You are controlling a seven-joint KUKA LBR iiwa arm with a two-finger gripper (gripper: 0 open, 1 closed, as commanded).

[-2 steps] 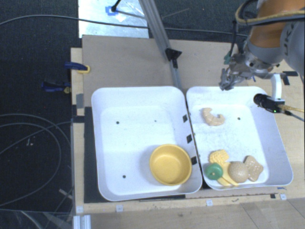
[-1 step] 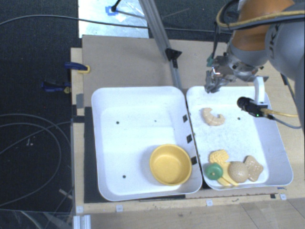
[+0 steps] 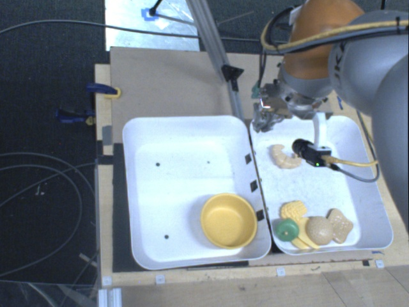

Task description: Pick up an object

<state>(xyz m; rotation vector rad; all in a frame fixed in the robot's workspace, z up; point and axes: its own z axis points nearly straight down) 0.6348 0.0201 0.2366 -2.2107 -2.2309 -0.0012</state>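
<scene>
Hovering gripper [image 3: 263,121]: hanging over the right bin's [image 3: 377,194] far left corner; finger state is proving impossible to tell.
Nearest object: pale curved toy [image 3: 285,157], lying just beside.
Advice: centring over it before descending.
Elsewhere: yellow bowl [image 3: 228,219] sitting in the left bin [image 3: 144,171].

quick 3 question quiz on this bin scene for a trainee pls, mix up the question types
1. True or false: the yellow bowl sits in the left bin.
2. Multiple choice: the gripper hangs over which part of the right bin? A) near right corner B) far left corner C) dead centre
3. Short answer: which item lies apart from the others in the right bin, nearest the gripper?

Key
1. True; it is in that bin's near right area.
2. B
3. The pale curved piece. The green round toy and the tan pieces are bunched at the near edge.
</scene>
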